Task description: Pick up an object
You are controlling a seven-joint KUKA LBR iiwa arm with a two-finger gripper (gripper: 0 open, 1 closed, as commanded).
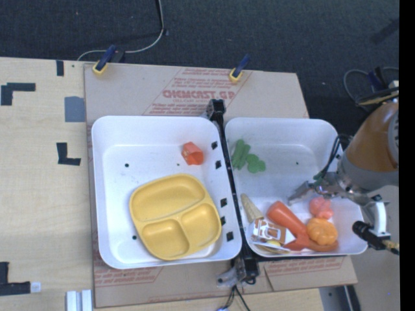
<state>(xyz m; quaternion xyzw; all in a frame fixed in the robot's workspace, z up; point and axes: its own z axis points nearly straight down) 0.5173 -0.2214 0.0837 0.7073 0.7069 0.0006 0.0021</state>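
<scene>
We note: bins (104, 173) smooth glossy white plastic | yellow tray (174, 216) matt plastic | bench (39, 193) pale wood | liner sheet (130, 89) printed cardboard

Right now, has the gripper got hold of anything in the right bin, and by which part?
Cannot be told. The gripper sits low in the right bin, just above the pink object, but nothing is visibly between its fingers.

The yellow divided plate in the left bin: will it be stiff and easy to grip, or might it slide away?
The yellow divided plate looks moulded, so probably stiff. Its raised rim may offer the fingers an edge. Lying flat on the smooth left bin, it could slide if pushed.
</scene>
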